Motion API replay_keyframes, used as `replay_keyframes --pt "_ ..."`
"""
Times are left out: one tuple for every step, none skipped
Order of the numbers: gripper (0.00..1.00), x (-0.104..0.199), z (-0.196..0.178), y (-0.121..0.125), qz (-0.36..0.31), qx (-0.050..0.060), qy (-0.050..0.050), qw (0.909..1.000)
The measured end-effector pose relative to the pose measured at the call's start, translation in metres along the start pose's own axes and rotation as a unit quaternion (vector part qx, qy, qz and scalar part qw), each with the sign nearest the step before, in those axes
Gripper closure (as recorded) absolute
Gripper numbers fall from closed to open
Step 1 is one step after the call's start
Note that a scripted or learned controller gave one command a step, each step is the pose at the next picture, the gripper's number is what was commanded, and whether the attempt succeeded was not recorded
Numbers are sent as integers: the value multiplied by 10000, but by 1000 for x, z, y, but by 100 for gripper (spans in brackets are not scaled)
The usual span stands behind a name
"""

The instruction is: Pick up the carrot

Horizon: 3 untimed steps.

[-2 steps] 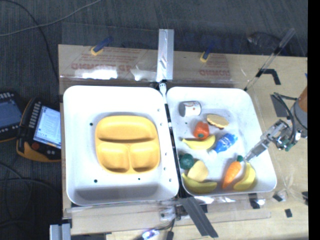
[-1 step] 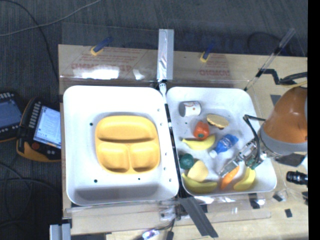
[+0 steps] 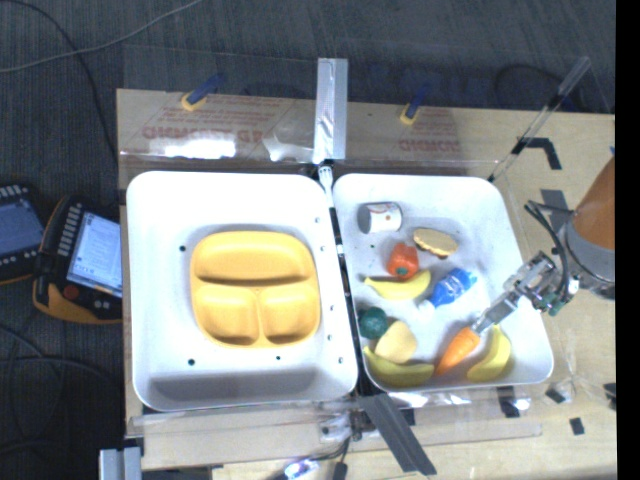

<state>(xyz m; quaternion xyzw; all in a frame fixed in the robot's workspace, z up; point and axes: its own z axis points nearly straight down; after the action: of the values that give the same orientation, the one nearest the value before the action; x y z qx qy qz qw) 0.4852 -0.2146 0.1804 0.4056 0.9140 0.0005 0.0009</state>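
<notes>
The carrot is orange and lies tilted near the front of the right bin, between a pale yellow fruit and a yellow piece. My gripper reaches in from the right, low over the bin. Its tip sits just above and to the right of the carrot's upper end, very close to it. I see nothing lifted off the bin floor.
The right bin also holds a small can, a bun, a red pepper, a banana, a blue bottle, a green item and a second banana. A yellow divided tray lies in the left bin.
</notes>
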Motion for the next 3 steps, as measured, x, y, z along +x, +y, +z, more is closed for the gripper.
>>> replay_keyframes --pt "0 -7 -34 -6 -1690 7 -9 9856" --pt "0 -52 -105 45 -3085 -5 -14 9512" --pt "0 8 7 40 -3421 10 5 9397"
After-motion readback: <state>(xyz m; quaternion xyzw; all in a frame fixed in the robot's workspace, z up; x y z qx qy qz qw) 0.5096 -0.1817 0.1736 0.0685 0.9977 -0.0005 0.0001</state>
